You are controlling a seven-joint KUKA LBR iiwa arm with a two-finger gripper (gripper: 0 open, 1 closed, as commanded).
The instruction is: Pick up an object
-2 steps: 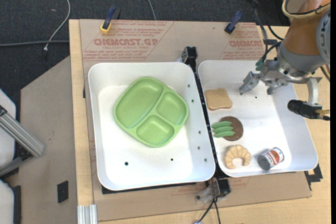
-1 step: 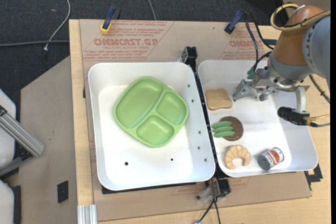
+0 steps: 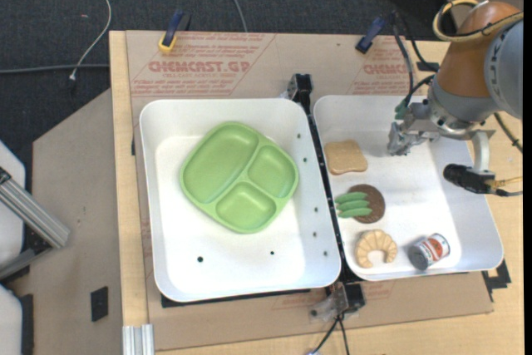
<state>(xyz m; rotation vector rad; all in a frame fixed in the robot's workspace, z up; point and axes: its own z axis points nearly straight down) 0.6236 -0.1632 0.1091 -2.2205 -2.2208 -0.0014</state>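
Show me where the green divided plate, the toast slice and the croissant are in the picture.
green divided plate (image 3: 239, 176), camera view, point on the ridge where its three compartments meet.
toast slice (image 3: 345, 156), camera view, point on the middle of its top face.
croissant (image 3: 376, 246), camera view, point on the middle of its curved body.

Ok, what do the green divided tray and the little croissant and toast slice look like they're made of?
The green three-compartment tray looks like moulded plastic: uniform colour, soft sheen, rounded ridges. The tan croissant and the pale brown toast slice look like toy food, probably plastic or rubber: flat even colour and smooth edges, though real bread cannot be ruled out from this view.
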